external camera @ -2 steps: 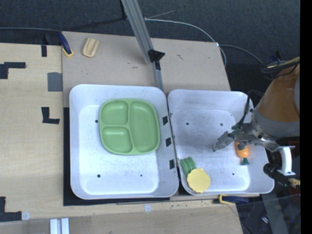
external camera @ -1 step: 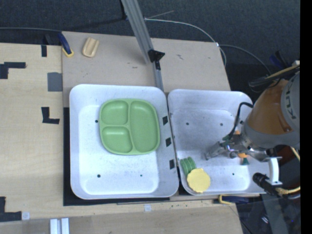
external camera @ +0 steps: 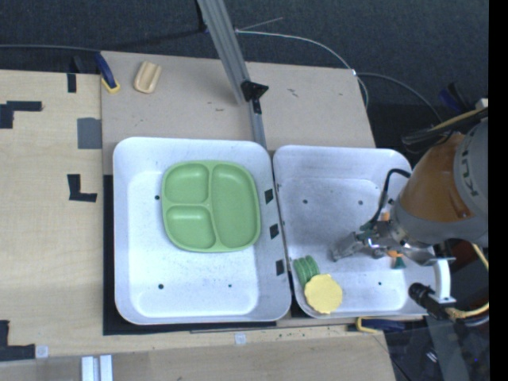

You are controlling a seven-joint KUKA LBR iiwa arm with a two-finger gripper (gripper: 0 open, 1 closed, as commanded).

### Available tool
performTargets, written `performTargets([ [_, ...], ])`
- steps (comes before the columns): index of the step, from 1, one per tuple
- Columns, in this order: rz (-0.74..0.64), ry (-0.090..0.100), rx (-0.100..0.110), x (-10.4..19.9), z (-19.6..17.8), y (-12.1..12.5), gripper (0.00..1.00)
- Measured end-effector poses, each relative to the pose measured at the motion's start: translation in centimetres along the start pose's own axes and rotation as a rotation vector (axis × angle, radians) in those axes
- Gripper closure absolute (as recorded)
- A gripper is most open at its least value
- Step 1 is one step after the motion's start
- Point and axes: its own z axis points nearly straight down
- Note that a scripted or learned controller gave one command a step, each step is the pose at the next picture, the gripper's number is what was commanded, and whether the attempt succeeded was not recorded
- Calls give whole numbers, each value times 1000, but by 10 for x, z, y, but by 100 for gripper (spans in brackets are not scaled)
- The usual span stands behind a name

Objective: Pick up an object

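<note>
The yellow disc (external camera: pixel 324 293) lies flat in the right bin's (external camera: pixel 333 173) near-left corner, round so no real long axis, touching a ribbed green piece (external camera: pixel 305 268) just behind it. Left bin (external camera: pixel 127 213) holds a smooth green three-section plate (external camera: pixel 211 205). Gripper (external camera: pixel 349 247) sits low over the right bin with nothing in it; can't tell its state.

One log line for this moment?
gripper: in right bin, nothing held | yellow-green object: right bin front-left corner | green plate: left bin
</note>
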Motion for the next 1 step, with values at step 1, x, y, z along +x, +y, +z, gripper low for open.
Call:
performTargets([
  [1,0,2,1,1,-10,0,100],
])
